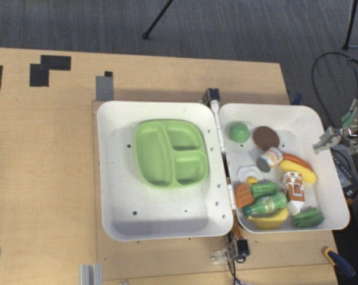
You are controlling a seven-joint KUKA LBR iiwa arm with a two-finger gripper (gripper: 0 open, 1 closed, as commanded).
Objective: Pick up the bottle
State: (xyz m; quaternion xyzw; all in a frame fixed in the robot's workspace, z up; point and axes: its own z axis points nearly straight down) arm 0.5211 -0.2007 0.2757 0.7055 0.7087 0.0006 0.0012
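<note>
The green bottle (266, 205) lies on its side in the front part of the right bin (303, 119), resting among other toy foods with a yellow banana (271, 220) just in front of it. My gripper (339, 133) hangs at the right bin's far right rim, well away from the bottle, to its right and farther back. Nothing is seen in it.
Packed around the bottle are a green vegetable (263, 189), an orange waffle piece (244, 196), a small carton (294, 187), a can (269, 158), a brown disc (265, 137) and a green ball (239, 132). The left bin (116, 177) holds a green divided plate (170, 152).
</note>
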